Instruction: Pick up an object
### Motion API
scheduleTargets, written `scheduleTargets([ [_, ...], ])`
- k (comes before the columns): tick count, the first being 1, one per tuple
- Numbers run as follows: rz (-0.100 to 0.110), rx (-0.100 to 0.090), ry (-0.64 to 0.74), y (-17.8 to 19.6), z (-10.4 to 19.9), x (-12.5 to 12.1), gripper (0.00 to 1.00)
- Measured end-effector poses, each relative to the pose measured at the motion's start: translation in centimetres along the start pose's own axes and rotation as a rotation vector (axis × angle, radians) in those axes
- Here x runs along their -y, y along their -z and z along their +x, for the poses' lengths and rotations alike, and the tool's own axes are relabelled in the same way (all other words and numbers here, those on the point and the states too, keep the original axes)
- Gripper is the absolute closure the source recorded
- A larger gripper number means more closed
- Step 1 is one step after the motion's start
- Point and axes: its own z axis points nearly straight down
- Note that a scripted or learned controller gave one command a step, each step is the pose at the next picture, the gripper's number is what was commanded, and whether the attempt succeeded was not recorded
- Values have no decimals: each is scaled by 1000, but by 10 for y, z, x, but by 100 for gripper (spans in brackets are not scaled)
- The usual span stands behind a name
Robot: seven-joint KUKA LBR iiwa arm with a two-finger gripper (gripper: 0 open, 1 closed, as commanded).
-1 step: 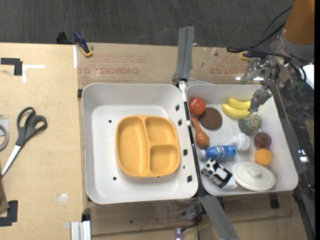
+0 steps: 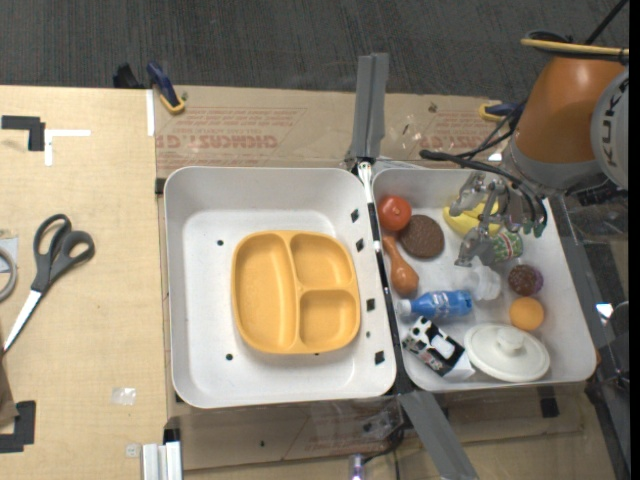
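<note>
The right bin (image 2: 570,368) holds several small objects: a red tomato (image 2: 396,211), a brown round patty (image 2: 423,236), an orange carrot-like piece (image 2: 402,270), a blue-labelled bottle (image 2: 441,304), a black-and-white toy (image 2: 432,343), a white lid (image 2: 508,352), an orange ball (image 2: 526,314) and a dark purple ball (image 2: 524,279). My gripper (image 2: 482,226) hangs low over the bin's back part. It is right above a yellow object (image 2: 459,221) and a green patterned ball (image 2: 507,244). Nothing is seen lifted.
The left bin (image 2: 190,268) holds a yellow divided plate (image 2: 296,291). Scissors (image 2: 50,253) lie on the wooden bench at far left. A blue clamp (image 2: 165,86) sits at the back. A grey bar (image 2: 370,108) stands between the bins' far corners.
</note>
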Motion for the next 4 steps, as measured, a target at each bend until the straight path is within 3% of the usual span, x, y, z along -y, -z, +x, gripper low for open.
scheduleTargets([
  [1,0,5,-58,-31,-19,-25,0],
  [2,2,15,-55,-18,-22,-26,100],
  [3,1,4,-10,143,9,-3,100],
  [4,1,-1,-43,-8,72,-2,100],
])
